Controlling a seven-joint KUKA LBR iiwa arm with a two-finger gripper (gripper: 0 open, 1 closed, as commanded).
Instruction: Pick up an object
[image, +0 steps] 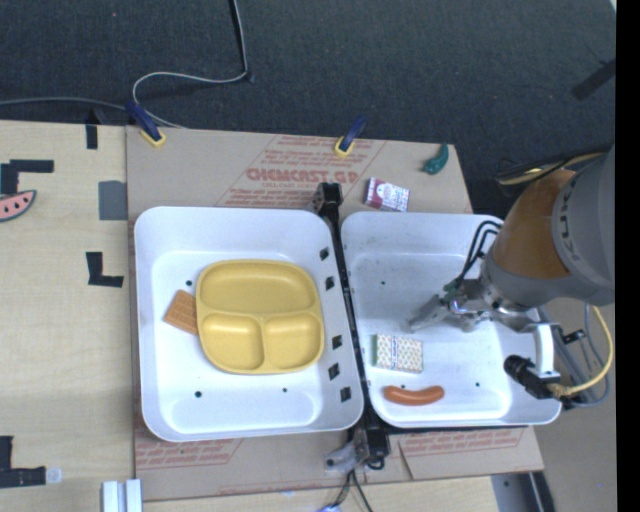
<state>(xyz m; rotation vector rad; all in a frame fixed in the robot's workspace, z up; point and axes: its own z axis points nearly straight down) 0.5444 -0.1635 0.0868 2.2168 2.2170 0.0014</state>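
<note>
1. Left bin (160, 400): shallow, white. Holds a yellow divided plate (262, 314) lying flat at its centre, with a brown waffle-textured piece (181, 313) tucked partly under the plate's left edge. Both probably sit here as candidate items for picking.
2. Centre divider (340, 300): the two bins abut here, with black clips along the seam, apparently to keep them from shifting.
3. Right bin (400, 240): holds a small patterned packet (399, 352) lying flat near the left wall, and a toy sausage (414, 395) just in front of it, near the front rim. Either is a likely pick target; both are free of the arm.
4. Gripper (428, 316): reaches leftward into the right bin, low over bare floor, near the packet but apart from it. Nothing shows between the fingers; whether they are spread or closed I cannot tell.
5. Arm (545, 250): grey with orange band, entering from the right.
</note>
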